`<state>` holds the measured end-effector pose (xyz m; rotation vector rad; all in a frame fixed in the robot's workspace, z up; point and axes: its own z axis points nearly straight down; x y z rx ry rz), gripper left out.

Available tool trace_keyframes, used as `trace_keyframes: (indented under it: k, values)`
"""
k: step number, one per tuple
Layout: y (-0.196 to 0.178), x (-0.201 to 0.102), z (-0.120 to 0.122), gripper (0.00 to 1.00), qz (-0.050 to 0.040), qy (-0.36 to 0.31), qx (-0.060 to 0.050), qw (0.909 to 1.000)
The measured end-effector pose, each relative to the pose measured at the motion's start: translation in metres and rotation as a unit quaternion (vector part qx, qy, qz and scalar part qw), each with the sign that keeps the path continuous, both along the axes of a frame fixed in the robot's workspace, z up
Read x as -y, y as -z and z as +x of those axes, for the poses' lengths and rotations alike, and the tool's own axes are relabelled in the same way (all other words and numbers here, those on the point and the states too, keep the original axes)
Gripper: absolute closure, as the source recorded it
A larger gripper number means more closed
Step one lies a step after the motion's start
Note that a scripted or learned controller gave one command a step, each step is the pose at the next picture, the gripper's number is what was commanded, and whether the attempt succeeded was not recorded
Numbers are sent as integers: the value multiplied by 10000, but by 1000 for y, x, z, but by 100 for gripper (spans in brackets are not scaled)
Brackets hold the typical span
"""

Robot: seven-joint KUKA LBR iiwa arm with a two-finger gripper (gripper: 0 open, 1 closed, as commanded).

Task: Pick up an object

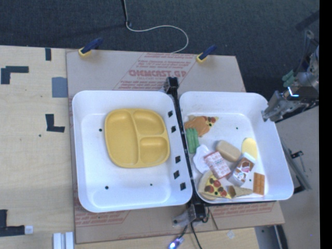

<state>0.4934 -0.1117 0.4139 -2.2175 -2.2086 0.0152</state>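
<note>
The right bin point(270, 139) holds several toy food items: a pizza slice point(213, 185), a tan bread roll point(228, 150), a yellow piece point(250, 148), a green piece point(192, 139), an orange pizza-like piece point(199, 123), a red-and-white packet point(218, 164) and a small orange wafer point(258, 183). My gripper point(275, 110) hangs at the bin's upper right rim, away from the items. It is dark and small here, with nothing visibly between its parts.
The left bin point(85, 154) holds a yellow divided plate point(137, 137). A black divider point(176, 134) runs between the bins. Blue-and-yellow clamps point(91, 45) point(206, 52) pin the cardboard base, and a white cable point(155, 29) loops behind.
</note>
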Motion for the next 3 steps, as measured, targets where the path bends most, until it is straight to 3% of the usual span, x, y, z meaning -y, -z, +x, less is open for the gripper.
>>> trace_keyframes:
  k: [1, 2, 3]
  values:
    - [-128, -19, 24, 100, -20, -42, 148, 9999]
    - [33, -5, -13, 100, 6, -4, -20, 10000]
    - [-102, 4, 25, 100, -28, -32, 153, 9999]
